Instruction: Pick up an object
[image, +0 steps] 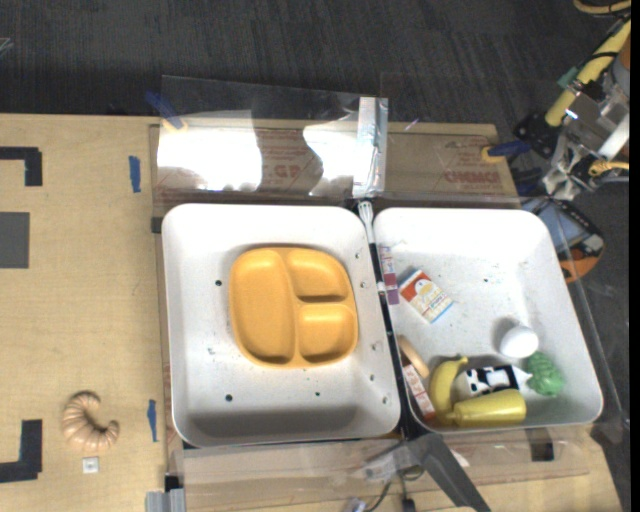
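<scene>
**Toys piled in right bin as arm waited off to the side**

A tan, curled, croissant-like toy (90, 421) lay on the brown cardboard bench top (70, 300) at the near left, well apart from both bins. In the near corner of the right shallow white plastic bin (480, 240), a yellow plastic banana (482, 405) rested against the front wall, touching a black-and-white cow figure (497, 379) just behind it, with a green leafy toy (545, 375) and a white ball (518, 342) beside them. Farther back lay a small white-and-orange carton (427, 297). The left white bin (190, 250) held a yellow sectioned plastic plate (293, 305). At the far right edge (beyond the bins) stood the gripper (585, 95), tangled among yellow cables; whether it was open could not be told.
</scene>
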